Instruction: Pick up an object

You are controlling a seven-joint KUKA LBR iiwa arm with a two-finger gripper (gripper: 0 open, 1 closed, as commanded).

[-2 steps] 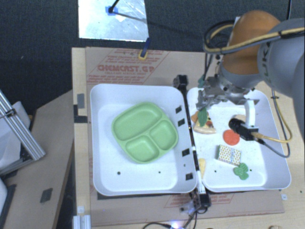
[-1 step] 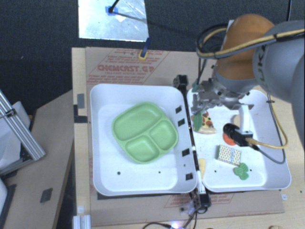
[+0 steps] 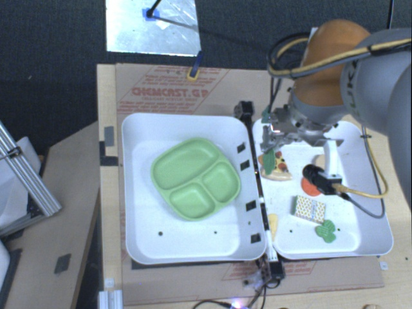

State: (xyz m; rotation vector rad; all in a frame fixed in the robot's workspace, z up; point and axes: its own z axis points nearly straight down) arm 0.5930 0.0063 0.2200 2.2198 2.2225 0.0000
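Left bin (image 3: 138, 224) and right bin (image 3: 360, 230) are viewed from above at a slant, at moderate range; arm (image 3: 386, 89) is framed at right.

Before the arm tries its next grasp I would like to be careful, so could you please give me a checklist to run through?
1. Gripper over the right bin: ok.
2. Candidate close by: ok, the pizza slice toy lies right by the gripper.
3. Pizza slice toy apart from the red disc and the patterned card: ok.
4. Room at the wall: not ok, the pizza slice toy lies close to the bin's left wall.
5. Gripper's height above the pizza slice toy: cannot tell from this slanted view.
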